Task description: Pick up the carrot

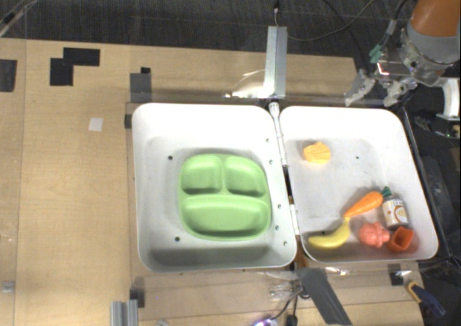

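Even, moderately bright overhead light is seen. Mild glare washes the two shallow white plastic bins (pixel 216 119). Soft shadows are cast along their inner walls. Fine detail is slightly blurred.

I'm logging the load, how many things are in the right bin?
6. A yellow piece lies alone near the back. Along the front edge cluster a carrot, banana, small bottle, pink toy and orange cup. More could hide beneath.
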Controlling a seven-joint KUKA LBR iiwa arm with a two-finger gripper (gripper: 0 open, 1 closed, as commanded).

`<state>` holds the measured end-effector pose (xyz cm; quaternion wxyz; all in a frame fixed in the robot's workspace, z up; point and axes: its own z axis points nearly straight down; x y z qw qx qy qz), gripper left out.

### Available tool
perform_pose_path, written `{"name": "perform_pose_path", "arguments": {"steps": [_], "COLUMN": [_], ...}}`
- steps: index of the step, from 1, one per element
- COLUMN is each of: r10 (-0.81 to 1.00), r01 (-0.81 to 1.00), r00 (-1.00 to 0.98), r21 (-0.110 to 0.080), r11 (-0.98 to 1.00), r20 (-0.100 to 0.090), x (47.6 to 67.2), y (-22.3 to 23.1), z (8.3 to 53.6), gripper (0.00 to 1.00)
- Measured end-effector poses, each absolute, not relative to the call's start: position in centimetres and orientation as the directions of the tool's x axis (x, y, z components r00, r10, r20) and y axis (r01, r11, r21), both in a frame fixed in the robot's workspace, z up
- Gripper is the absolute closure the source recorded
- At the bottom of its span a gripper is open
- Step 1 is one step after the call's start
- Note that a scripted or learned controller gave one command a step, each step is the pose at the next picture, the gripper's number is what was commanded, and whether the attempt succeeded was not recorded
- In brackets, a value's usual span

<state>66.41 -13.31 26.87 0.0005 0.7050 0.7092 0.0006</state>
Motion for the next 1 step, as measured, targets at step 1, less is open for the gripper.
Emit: {"name": "perform_pose_path", "arguments": {"steps": [1], "r10": [0.999], "r01": [0.999], "r00": [-0.037], "r21": [0.001], "r11": [0.037], "r20": [-0.001], "x": [60.06], "y": [-16.90], "z": [23.08], "gripper": [0.00]}}
